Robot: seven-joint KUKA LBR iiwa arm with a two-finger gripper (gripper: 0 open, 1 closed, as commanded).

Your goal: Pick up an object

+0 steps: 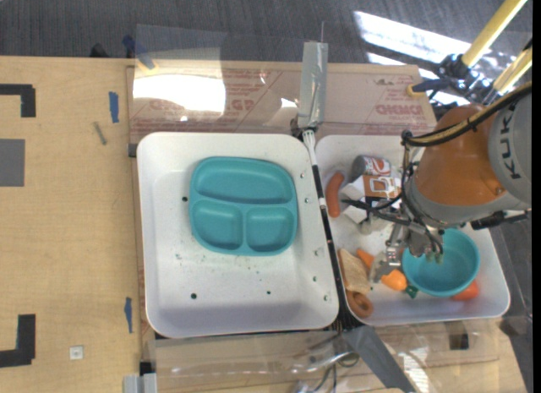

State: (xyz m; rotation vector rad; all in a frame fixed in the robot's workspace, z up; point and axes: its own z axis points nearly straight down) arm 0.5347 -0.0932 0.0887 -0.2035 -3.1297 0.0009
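Two white bins sit on your counter; the gripper [404, 258] hangs low in the right bin [494, 302], beside an orange piece [391, 280] and teal bowl [444, 264]. You cannot tell its state. Next: close, then lift straight.

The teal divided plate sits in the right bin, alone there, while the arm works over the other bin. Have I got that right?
Not quite: the camera view shows the teal divided plate in the left bin, not the right. It is alone there, and the arm's gripper works over the other bin.
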